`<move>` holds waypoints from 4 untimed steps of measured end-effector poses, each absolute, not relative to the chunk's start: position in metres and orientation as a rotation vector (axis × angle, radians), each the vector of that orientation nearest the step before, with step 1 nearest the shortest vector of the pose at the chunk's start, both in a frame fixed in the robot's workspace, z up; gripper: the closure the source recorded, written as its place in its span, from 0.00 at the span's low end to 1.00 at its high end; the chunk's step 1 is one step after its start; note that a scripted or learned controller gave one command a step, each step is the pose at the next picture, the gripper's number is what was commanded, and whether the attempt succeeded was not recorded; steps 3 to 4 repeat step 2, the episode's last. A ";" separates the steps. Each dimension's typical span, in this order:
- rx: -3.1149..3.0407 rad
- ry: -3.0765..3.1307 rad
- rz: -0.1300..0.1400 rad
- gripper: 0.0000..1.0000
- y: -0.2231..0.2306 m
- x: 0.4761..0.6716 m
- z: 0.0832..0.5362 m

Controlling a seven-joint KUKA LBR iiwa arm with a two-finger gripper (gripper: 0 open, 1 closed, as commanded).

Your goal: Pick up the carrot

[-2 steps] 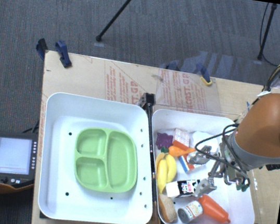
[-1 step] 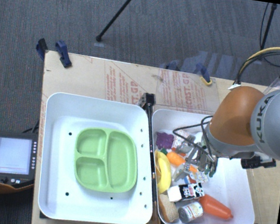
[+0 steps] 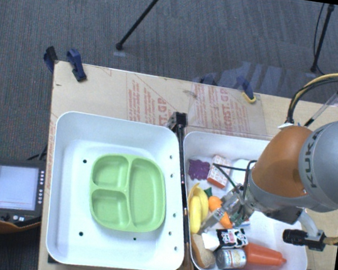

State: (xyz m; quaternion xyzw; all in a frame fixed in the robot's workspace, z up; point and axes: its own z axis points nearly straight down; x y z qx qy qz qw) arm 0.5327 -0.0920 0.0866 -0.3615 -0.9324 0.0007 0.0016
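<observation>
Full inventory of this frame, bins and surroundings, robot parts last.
Divided plate: 1, light green, middle of the left bin.
Left bin: 1, white, left half of the bench.
Right bin: 1, white, right half of the bench.
Banana: 1, yellow, left side of the right bin.
Carrot: 1, orange-red, front of the right bin.
Can: 1, silver, just left of the carrot.
Grapes: 1 bunch, purple, back left of the right bin.
Small orange fruit: 1, orange, beside the banana.
Clamps: 2, blue, bench's back left corner.
Handheld screen: 1, grey and black, floor left of the bench.
Arm: 1, grey with orange band, over the right bin.
Gripper: 1, near the banana and orange fruit.
</observation>
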 end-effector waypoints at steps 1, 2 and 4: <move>-1.128 -2.933 0.003 1.00 -0.091 0.535 0.097; -1.597 -2.704 0.001 1.00 -0.041 0.480 0.187; -1.597 -2.704 0.001 1.00 -0.041 0.480 0.187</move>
